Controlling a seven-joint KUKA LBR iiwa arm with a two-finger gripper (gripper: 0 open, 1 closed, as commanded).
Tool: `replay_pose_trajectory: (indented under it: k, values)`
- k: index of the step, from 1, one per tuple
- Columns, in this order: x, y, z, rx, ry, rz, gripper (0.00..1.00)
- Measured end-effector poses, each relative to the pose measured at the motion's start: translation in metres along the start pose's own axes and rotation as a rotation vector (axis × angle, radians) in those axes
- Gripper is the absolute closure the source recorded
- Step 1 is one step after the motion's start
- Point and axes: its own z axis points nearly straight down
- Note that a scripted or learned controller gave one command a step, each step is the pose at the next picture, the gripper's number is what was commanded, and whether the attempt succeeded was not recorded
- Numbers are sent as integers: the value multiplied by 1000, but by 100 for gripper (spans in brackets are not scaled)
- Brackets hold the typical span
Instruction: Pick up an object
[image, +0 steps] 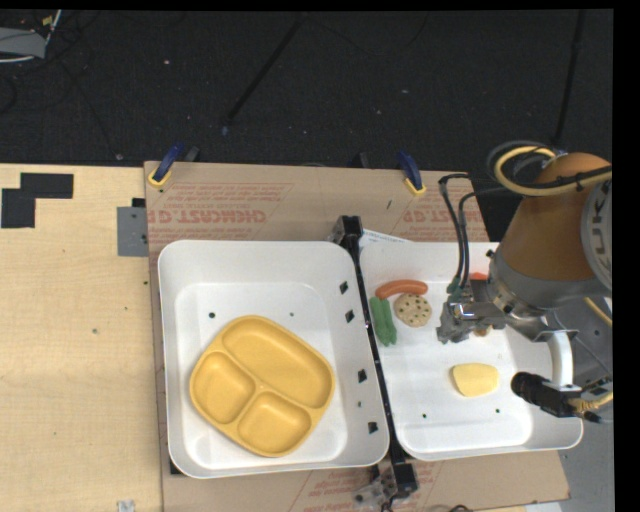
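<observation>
The right bin (500, 432) holds a few small things. An orange-red sausage (401, 289) lies near its far left, with a round speckled cookie (412, 311) just below it and a green pod-shaped piece (383, 321) by the divider. A pale yellow lump (474, 379) rests nearer the front. My gripper (456, 328) hangs in this bin, just right of the cookie and above-left of the yellow lump, with nothing seen in it.
The left bin (170, 300) bears a yellow three-part plate (262, 383). A black divider (365, 340) runs between the bins. The grey and orange arm (550, 240) covers the right bin's far right corner.
</observation>
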Motion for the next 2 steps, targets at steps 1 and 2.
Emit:
replay_pose_trajectory:
  k: [1, 2]
  values:
    - [-7, -5, -57, -2, 0, 1, 100]
    - [42, -16, -56, 4, 0, -3, 100]
